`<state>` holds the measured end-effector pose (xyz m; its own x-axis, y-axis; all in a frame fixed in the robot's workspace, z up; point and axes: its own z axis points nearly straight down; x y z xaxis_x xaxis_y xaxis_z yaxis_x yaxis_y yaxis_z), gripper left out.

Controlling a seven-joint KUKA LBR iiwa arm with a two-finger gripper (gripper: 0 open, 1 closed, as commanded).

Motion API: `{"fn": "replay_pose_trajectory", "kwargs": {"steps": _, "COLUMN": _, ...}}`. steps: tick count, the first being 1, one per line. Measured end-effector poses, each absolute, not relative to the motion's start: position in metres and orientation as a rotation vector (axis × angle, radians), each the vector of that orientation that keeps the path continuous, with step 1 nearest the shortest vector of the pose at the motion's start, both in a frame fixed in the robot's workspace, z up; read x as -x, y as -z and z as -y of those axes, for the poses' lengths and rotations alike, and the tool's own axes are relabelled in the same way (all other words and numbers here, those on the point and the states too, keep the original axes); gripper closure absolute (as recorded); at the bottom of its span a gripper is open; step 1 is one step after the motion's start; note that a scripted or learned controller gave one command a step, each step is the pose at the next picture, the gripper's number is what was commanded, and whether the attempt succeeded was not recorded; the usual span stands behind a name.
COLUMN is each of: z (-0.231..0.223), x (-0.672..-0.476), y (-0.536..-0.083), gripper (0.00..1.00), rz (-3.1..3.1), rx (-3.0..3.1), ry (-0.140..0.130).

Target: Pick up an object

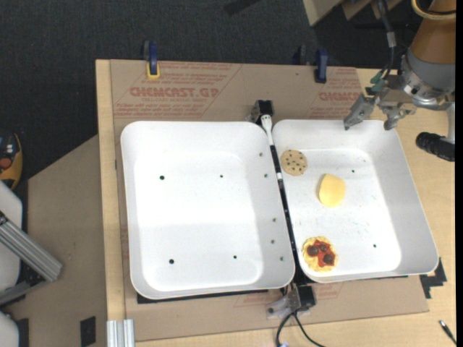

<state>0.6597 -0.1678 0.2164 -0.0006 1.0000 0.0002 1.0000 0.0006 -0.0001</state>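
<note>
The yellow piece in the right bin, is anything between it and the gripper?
Nothing visible. The gripper, fingers apart, hangs over the right bin's far rim, and bare white floor lies between it and the yellow piece. The cookie sits off to the side.

2 smooth, slightly glossy white plastic bins (195,132) on a matt brown board (116,92).
</note>
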Motion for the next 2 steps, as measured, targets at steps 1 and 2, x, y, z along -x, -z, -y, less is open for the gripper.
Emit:
{"fn": "replay_pose_trajectory", "kwargs": {"steps": 1, "z": 0.077, "x": -0.669, "y": -0.286, "gripper": 0.0, "rz": 2.237, "rx": 2.216, "ry": 0.013}}
{"fn": "replay_pose_trajectory", "kwargs": {"steps": 2, "z": 0.026, "x": -0.668, "y": -0.387, "gripper": 0.0, "rz": 2.237, "rx": 2.22, "ry": 0.018}}
